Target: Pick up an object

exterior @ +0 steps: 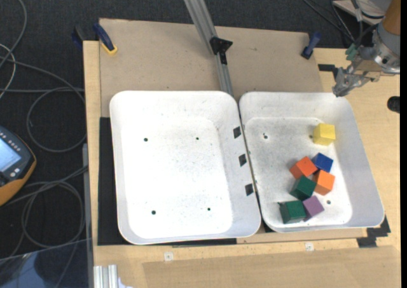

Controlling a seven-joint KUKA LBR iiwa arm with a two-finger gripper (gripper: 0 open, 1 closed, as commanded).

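In the right bin [356, 153], toward its near right corner, lie the blocks: one yellow block [324, 133] apart on the far side, then a tight cluster of two orange blocks [304, 167], a blue block [323, 161], two green blocks [293, 210] and a purple block [313, 205], seven in all. They look like small rigid cubes, probably light and hard with smooth flat faces, so a pinch across two opposite sides should hold; the yellow one, standing clear of its neighbours, seems the easiest to take, while the clustered ones touch and leave little room for fingers. The left bin [127, 153] sits beside it, two bins in total. The gripper [343, 83] hangs at the far right, just beyond the right bin's far rim, well apart from the blocks; whether its fingers are spread or closed I cannot tell, and nothing appears between them.
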